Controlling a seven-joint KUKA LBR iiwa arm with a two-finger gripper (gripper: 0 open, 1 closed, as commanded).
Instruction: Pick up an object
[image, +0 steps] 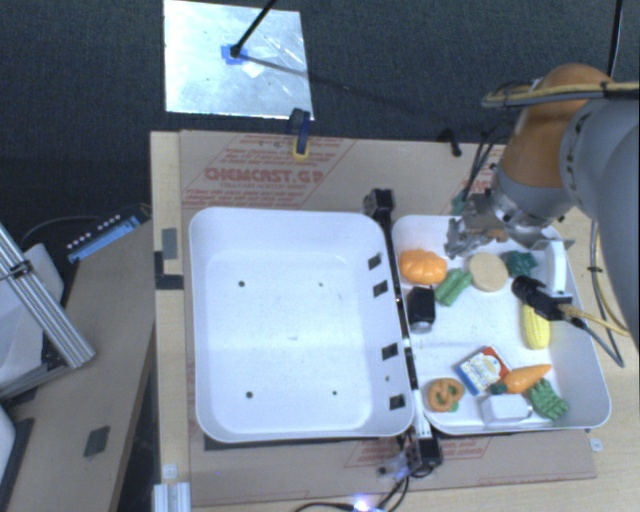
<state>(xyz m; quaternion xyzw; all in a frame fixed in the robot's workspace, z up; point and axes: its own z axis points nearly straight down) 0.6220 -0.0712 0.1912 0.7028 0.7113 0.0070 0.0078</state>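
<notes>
Toys all lie in the right bin (598, 392), so the gripper (462, 238) hangs over its far edge just beyond the orange (423, 266), a likely target; jaws' spread unclear

Dark carpet (80, 100), shiny floor panel (238, 58)

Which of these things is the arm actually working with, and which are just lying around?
Part of the job:
two-finger gripper
right white bin of toys: orange pumpkin-shaped toy, round beige disc, yellow corn cob, orange carrot

Just lying about:
left white bin
shiny foil sheet
cardboard sheet under the bins
</notes>
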